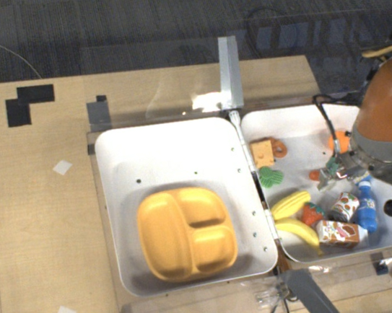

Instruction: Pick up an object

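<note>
- The wooden bench [40, 234] fills most of the frame, with two white bins side by side at centre and right.
- The left bin [158, 147] holds a yellow divided tray [187, 231], lying flat in its lower half.
- The right bin [290, 127] holds the small objects, gathered mostly in its lower half.
- The arm [390, 112] enters from the right edge of the frame, its orange band over the bin's right wall.
- The gripper [335, 170] hangs low in the middle right of the right bin; whether its jaws are open or closed cannot be told, and nothing can be seen held.
- Two bananas [293, 218] lie to the lower left of the gripper, near the bin's left wall.
- A blue bottle [366, 208] stands just below and right of the gripper, beside a brown-and-white carton [337, 234].
- A tan block [262, 152] sits upper left of the gripper, well apart from it.
- A green toy [270, 175] lies just below the block.
</note>
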`<state>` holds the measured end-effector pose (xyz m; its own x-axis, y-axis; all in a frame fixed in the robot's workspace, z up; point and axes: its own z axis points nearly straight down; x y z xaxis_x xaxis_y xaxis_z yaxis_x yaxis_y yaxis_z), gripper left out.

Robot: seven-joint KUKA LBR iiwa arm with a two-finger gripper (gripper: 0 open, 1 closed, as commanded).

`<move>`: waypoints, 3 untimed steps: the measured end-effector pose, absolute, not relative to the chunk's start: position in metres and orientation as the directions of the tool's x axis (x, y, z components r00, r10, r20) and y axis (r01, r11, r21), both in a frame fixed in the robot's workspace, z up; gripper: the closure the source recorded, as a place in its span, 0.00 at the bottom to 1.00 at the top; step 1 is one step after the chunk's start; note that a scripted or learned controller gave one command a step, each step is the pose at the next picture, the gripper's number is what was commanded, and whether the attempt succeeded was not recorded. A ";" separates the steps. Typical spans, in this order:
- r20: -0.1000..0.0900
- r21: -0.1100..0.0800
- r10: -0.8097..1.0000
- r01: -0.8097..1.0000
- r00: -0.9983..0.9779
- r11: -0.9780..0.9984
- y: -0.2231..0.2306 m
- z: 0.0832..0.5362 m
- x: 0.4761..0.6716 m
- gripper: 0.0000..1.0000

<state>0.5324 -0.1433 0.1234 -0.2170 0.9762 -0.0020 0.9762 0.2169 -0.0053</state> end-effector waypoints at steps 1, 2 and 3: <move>-0.001 0.002 0.984 0.984 0.178 -0.178 -0.154 0.157 0.579 1.00; -0.001 0.001 0.984 0.984 0.177 -0.177 -0.154 0.157 0.579 0.00; 0.000 -0.005 0.978 0.978 0.209 -0.209 -0.132 0.099 0.531 0.00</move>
<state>0.5310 -0.1324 0.0987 0.2090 0.9779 0.0003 0.9779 -0.2090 -0.0052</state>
